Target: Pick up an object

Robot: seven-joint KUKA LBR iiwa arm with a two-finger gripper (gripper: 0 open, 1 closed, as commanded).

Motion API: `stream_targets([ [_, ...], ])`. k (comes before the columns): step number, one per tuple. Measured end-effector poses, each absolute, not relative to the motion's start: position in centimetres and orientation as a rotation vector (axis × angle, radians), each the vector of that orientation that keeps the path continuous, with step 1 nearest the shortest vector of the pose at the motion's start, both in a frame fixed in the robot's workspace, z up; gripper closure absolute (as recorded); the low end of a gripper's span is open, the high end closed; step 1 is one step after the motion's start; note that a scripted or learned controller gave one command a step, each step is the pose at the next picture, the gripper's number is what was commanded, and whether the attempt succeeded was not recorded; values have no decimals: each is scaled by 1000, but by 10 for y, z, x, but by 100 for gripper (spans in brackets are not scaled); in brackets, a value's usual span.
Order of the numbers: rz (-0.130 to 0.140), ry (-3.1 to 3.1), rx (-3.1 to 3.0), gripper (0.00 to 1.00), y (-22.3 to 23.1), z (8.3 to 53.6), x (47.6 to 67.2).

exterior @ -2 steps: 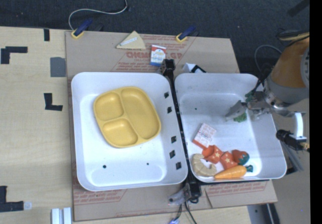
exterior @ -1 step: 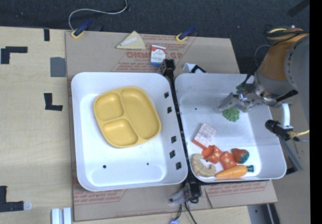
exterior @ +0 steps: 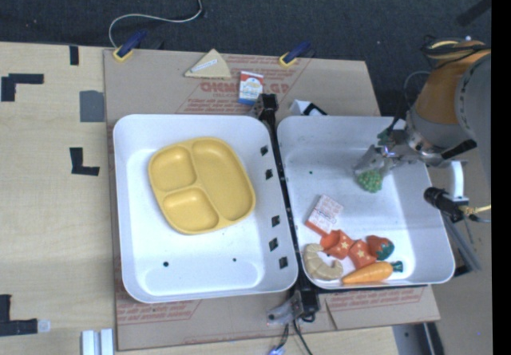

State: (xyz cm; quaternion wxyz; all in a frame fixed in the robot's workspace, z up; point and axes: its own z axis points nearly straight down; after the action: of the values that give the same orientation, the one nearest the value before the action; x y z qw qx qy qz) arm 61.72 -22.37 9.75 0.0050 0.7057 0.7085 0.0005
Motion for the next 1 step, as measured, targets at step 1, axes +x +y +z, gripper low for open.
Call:
stream_targets([
  [1,1,2225,2220,100,-128,116,613],
])
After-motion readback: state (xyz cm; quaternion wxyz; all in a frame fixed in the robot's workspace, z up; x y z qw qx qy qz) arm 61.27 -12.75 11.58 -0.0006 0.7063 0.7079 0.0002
